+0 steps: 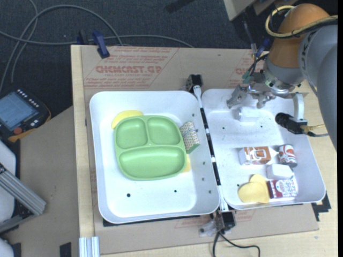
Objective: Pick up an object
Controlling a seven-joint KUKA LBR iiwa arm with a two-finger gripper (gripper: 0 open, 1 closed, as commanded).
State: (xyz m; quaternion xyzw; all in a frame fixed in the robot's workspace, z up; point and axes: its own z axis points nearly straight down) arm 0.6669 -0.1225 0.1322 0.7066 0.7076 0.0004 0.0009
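Nearest the camera, at the front of the right bin [300, 197], lies a yellow heart-shaped piece [253, 190], touching a small red-and-white carton [283, 188]. Just behind them sit a white block [279, 171], a brown-and-white packet [255, 155] and a little red can [287, 155], all close together. My pincer [247, 99] hangs over the bare far part of that same bin, well apart from this cluster, its fingers spread and nothing between them. My grey arm with its orange band [295, 23] comes in from the right behind it. Across the divider, the left bin [107, 197] holds a green divided tray [150, 146]; a yellow piece [126, 117] peeks out at its far left corner, and a patterned wrapper [189, 135] leans against its right side.
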